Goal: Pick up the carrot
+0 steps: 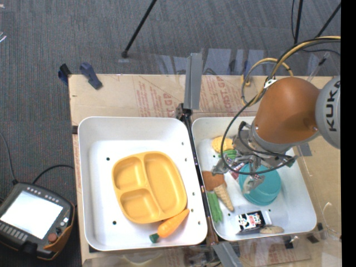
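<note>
Two bins: side by side.
Carrot [173, 223]: left bin's near edge, touching yellow tray [148, 186].
Tool [249, 171]: over right bin; grip state unclear.

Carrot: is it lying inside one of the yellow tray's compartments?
No, the carrot lies on the left bin's floor, against the yellow tray's near right corner, outside its compartments.

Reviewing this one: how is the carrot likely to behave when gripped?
The carrot looks smooth and tapered, so it may slip toward its thin end. Being rounded, it could roll. It lies against the yellow plate near the bin wall, probably cramping finger room.
</note>
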`<move>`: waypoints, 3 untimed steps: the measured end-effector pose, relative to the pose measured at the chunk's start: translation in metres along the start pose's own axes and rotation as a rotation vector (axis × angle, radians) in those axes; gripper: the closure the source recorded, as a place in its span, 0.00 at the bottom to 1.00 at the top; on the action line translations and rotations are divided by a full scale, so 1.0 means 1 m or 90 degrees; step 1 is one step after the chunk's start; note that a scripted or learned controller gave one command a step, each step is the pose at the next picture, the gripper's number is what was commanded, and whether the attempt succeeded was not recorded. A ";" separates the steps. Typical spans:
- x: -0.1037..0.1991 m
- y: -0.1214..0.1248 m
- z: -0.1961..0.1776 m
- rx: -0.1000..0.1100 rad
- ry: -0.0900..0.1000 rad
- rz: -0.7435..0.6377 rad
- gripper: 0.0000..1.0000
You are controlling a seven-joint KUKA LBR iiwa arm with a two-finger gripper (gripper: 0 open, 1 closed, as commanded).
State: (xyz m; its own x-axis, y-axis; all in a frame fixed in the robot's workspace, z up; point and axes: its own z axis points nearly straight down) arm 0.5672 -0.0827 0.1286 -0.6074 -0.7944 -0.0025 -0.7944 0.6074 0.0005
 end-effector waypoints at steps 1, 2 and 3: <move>-0.020 -0.032 0.042 -0.002 0.000 -0.012 0.00; -0.038 -0.050 0.041 -0.002 -0.002 -0.231 0.00; -0.049 -0.060 0.040 -0.001 -0.002 -0.329 0.00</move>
State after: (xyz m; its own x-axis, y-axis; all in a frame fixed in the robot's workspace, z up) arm 0.6451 -0.0802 0.0883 -0.1352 -0.9908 -0.0055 -0.9908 0.1352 -0.0008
